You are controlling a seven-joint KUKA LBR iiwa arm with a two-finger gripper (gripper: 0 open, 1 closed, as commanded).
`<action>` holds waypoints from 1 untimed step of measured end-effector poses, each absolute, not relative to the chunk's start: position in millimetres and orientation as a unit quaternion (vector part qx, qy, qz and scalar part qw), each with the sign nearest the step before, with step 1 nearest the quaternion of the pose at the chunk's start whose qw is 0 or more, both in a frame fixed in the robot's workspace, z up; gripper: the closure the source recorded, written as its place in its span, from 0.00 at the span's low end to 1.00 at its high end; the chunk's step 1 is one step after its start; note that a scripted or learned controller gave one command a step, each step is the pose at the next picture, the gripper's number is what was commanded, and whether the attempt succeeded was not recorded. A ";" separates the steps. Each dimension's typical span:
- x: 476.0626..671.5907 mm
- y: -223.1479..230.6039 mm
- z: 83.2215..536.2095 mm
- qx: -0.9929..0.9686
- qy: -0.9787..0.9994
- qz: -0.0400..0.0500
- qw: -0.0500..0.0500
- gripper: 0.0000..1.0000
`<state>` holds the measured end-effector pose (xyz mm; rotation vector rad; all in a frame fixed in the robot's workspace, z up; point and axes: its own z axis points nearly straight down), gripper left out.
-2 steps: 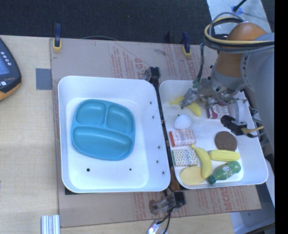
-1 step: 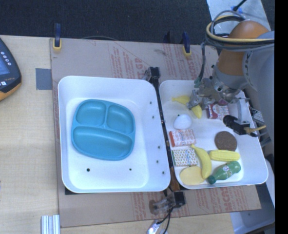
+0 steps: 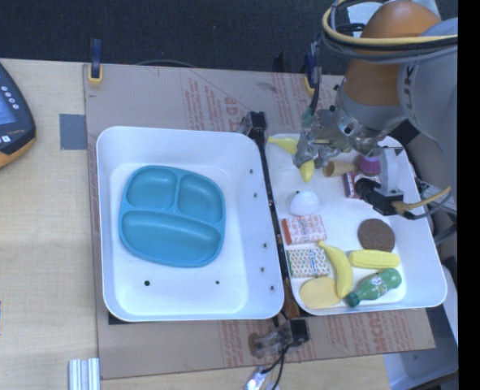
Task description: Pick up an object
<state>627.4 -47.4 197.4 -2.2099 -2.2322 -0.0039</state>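
Tool (image 3: pixel 307 158): far end of right bin (image 3: pixel 431 246), fingers' state unclear
Left bin (image 3: pixel 110 218): holds blue tray (image 3: pixel 173 216)

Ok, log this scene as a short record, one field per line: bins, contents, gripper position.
left bin: holds a blue divided plate
right bin: holds a banana, corn cob, green bottle, brown round cookie, two small packets, white egg-like object
gripper: low over the far end of the right bin, beside a small yellow item
held object: cannot tell
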 end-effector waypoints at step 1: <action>573.7 -5.3 225.2 -0.704 -0.710 0.002 0.003 1.00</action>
